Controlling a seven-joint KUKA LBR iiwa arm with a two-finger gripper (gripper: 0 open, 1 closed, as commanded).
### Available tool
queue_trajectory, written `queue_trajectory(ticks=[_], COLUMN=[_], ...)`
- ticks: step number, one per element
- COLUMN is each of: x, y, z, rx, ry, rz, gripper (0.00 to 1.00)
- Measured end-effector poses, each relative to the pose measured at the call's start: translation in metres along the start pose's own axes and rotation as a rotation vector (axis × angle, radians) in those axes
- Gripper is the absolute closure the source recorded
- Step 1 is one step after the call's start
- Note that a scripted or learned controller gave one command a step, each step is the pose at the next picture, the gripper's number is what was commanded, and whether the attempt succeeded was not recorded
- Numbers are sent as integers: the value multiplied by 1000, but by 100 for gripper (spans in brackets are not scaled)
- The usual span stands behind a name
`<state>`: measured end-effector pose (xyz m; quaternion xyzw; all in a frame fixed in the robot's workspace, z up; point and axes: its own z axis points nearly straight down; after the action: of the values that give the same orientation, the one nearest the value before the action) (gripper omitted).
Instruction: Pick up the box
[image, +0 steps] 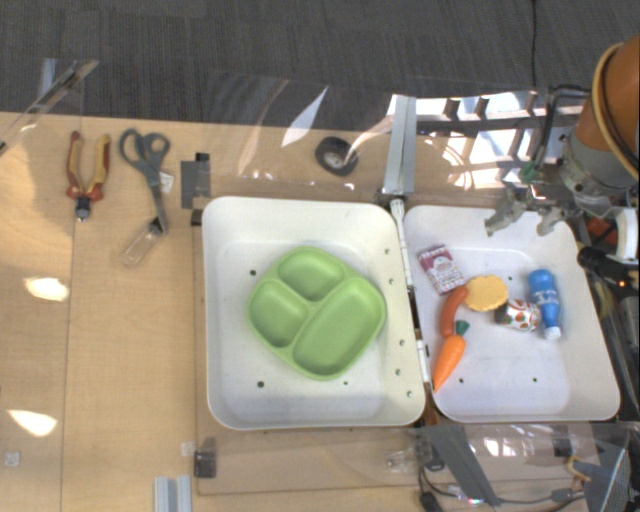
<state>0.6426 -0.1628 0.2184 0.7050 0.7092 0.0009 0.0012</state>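
The box (440, 268) is small, red and white, and lies flat in the right bin (590, 395) near its far left corner. My gripper (526, 218) hangs over the far edge of that bin, to the right of the box and beyond it. Its fingers (503, 215) are spread open with nothing between them. The grey arm with its orange band comes in from the upper right corner.
Close to the box in the right bin lie a red sausage (452, 304), a carrot (449, 357), a yellow disc (487, 293), a blue bottle (544, 301) and a small spotted toy (520, 316). The left bin (230, 390) holds a green divided plate (317, 311). Pliers (84, 172) and scissors (149, 165) lie on the bench.
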Motion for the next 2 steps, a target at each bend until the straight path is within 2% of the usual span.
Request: queue_trajectory(ticks=[1, 2], x=[36, 66], y=[23, -10], z=[84, 125], rx=[0, -4], ry=[0, 0], rz=[-186, -355], gripper=[0, 0])
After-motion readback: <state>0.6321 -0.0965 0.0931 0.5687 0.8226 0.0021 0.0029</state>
